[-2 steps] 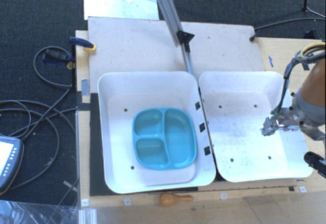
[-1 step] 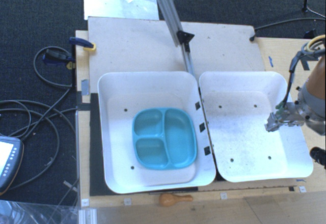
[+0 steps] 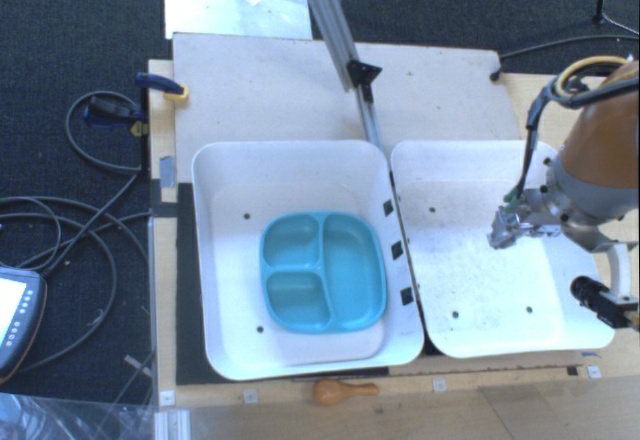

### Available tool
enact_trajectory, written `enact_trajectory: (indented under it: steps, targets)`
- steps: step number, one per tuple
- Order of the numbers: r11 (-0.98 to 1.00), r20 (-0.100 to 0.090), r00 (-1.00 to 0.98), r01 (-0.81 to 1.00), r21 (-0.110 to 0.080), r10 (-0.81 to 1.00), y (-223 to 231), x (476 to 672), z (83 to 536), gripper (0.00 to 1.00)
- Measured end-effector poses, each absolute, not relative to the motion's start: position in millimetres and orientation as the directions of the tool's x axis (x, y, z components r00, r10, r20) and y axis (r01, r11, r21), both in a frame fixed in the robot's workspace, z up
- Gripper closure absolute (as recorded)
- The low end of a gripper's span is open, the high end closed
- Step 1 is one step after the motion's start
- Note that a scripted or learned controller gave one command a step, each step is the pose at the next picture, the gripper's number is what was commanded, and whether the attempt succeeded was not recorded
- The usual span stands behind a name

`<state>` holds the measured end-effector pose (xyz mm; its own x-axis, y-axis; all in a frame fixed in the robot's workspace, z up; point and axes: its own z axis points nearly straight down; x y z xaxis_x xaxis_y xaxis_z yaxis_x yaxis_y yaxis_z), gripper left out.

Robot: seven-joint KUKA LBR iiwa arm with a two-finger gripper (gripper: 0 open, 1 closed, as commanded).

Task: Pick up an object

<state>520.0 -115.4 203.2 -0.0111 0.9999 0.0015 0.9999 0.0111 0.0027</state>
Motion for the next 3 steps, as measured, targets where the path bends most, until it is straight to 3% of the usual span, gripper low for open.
enact_trajectory:
  steps: [3]
  targets:
    - [0.012,0.003,-0.012,1.0,0.003,1.0,38.7,588.7,221.9,1.0]
